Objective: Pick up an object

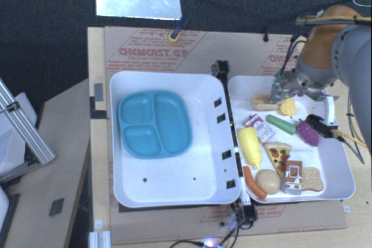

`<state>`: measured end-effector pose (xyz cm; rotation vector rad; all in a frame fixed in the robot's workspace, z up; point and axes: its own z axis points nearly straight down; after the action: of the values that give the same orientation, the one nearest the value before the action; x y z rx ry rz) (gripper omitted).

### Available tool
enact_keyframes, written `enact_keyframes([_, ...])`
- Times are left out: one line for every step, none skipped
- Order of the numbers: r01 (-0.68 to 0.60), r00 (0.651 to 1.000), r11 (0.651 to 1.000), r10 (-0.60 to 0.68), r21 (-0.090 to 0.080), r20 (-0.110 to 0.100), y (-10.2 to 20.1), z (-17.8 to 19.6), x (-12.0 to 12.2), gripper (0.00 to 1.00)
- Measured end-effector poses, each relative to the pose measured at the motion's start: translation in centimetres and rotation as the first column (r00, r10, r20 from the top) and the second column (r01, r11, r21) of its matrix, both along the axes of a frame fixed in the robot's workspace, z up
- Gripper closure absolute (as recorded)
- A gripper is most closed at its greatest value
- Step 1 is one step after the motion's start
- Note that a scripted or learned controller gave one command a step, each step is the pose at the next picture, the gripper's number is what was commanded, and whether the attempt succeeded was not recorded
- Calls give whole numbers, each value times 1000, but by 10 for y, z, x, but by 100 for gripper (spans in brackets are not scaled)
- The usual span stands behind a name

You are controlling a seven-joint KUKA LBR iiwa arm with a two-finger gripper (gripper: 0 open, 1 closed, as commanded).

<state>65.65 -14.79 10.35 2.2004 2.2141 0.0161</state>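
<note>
Two white bins side by side on the worktop. Left bin [174, 183]: blue divided plate [154, 124]. Right bin [340, 174]: toy food heaped together. Gripper [283, 92] low at right bin's far edge, over tan piece [263, 103] and yellow piece [288, 107]; opening impossible to tell.

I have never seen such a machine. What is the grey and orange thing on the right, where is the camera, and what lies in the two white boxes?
One camera looks down at a slant from above the bench. The grey and orange thing is a robot arm reaching in from the right. Its gripper hangs low over the right bin, just by a yellow toy and a tan piece; I cannot tell whether it holds anything. That bin contains toy food: a pizza slice, a green piece, a sausage. The left bin holds a blue divided plate.
</note>
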Motion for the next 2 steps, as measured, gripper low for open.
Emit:
enact_keyframes([3,1000,1000,-3,6,-15,-1,45,-2,100])
enact_keyframes([1,1000,1000,-1,5,-12,-1,107,8,100])
